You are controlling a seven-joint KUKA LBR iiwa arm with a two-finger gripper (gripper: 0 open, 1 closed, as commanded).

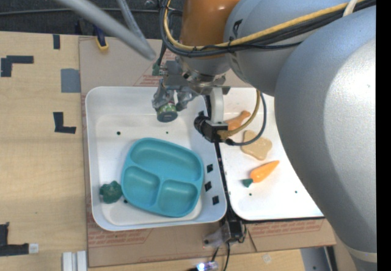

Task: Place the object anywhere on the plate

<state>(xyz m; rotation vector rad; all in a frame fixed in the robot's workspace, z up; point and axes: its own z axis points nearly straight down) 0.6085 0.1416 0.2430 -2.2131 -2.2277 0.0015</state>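
Note:
A blue plate (pixel 160 169) with three compartments lies in the left bin (pixel 98 141), toward its front. My gripper (pixel 169 102) hangs over the back of that bin, beyond the plate's far edge. A small grey-green lump (pixel 165 111) sits between its fingertips, and the fingers are shut on it. The lump is held above the bin floor, apart from the plate.
A small green piece (pixel 110 191) lies at the plate's left front corner. The right bin (pixel 287 202) holds an orange carrot (pixel 264 171), a beige slice (pixel 256 147) and an orange piece (pixel 239 120). The arm's bulk covers the right side.

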